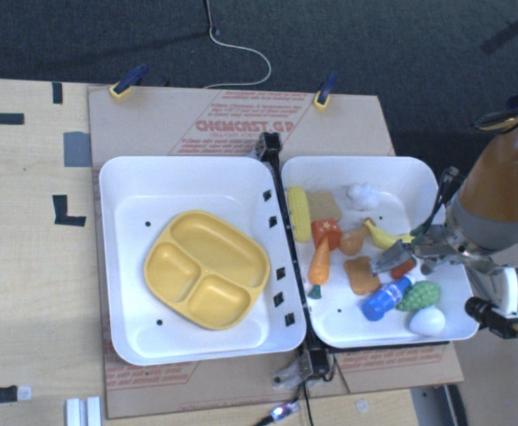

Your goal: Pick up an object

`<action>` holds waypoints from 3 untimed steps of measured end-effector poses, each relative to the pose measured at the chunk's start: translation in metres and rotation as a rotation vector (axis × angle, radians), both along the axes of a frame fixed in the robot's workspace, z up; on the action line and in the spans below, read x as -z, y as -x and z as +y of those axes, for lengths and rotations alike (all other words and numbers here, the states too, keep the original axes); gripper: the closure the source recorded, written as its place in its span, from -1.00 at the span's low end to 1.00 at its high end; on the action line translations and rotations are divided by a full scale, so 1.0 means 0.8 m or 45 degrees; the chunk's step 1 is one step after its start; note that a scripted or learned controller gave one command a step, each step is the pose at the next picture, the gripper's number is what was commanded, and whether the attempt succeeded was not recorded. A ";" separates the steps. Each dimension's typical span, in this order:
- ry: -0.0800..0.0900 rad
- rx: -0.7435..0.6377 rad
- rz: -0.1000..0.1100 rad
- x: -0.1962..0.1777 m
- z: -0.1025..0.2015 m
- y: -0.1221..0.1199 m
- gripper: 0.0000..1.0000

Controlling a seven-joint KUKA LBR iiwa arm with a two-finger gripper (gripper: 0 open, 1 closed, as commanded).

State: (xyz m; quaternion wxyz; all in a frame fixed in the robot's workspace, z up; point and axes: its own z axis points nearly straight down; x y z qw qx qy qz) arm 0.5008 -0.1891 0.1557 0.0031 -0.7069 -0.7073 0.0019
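The right bin (pixel 365 163) holds several toy foods: a yellow corn cob (pixel 297 213), an orange carrot (pixel 319 263), a red tomato (pixel 326 232), a banana (pixel 381 234), a brown piece (pixel 362 275), a blue bottle (pixel 383 299), a green knobbly item (pixel 420 294) and a white egg (pixel 427 320). My gripper (pixel 389 260) reaches in from the right, low over the middle right of this bin, between the banana and the blue bottle. A small red object (pixel 404 270) lies right beneath it. No object is seen lifted.
The left bin (pixel 117 180) carries a yellow divided plate (pixel 207 269). A white fluffy item (pixel 361 194) lies at the back of the right bin. A black divider (pixel 281 238) runs between the bins. Cardboard (pixel 232 122) lies under both.
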 end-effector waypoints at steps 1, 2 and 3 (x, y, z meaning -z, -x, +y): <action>0.000 -0.001 -0.002 0.059 0.009 0.008 -1.00; 0.013 -0.001 -0.028 0.083 0.007 0.002 -1.00; 0.021 -0.002 -0.042 0.066 0.005 -0.001 1.00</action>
